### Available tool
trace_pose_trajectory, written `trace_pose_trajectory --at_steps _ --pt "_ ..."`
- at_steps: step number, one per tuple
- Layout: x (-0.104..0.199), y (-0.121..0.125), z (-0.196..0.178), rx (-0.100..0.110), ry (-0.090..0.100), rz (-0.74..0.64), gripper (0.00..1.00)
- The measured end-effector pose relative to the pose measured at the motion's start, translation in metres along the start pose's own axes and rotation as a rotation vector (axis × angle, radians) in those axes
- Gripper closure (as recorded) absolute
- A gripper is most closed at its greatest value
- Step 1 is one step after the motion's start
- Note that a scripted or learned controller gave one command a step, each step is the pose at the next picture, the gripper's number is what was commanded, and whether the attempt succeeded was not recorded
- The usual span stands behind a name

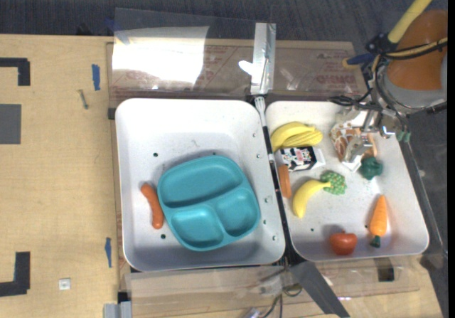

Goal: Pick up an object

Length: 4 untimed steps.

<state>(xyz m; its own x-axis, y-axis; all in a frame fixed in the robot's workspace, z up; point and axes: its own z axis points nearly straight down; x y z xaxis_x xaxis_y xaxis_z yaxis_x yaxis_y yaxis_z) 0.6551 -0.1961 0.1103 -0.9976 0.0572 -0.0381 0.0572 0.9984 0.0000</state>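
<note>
We see two white bins side by side on the bench. The left bin carries a teal divided plate near its middle, and an orange sausage lies just beside the plate's left edge, close to the bin's left wall.

The right bin carries the toy food. A banana bunch lies near its back left corner, with a small black-and-white carton touching its front side. A second sausage lies along the left wall, next to the divider between the bins. A single banana sits near the bin's middle, and a light green broccoli touches its right end. A darker green piece lies further right, near the right wall. A carrot lies by the right wall toward the front, and a tomato sits at the front edge, to the carrot's left.

The arm comes in over the back right corner of the right bin. The gripper is low there, over a clear wrapped item just behind the dark green piece. We cannot tell whether the claw is wide or narrow, or whether it holds anything.
</note>
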Motion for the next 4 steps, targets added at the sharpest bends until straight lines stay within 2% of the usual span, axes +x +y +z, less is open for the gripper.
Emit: trace_pose_trajectory --at_steps 1,2,3,4 --pt "0.013 0.021 -0.001 0.009 -0.017 0.011 0.00" --pt "-0.013 -0.005 0.001 -0.009 0.024 -0.168 0.00" --pt "-0.009 0.004 0.000 0.010 0.010 -0.164 0.00" --pt "0.004 0.027 0.020 -0.002 0.027 -0.164 0.00"
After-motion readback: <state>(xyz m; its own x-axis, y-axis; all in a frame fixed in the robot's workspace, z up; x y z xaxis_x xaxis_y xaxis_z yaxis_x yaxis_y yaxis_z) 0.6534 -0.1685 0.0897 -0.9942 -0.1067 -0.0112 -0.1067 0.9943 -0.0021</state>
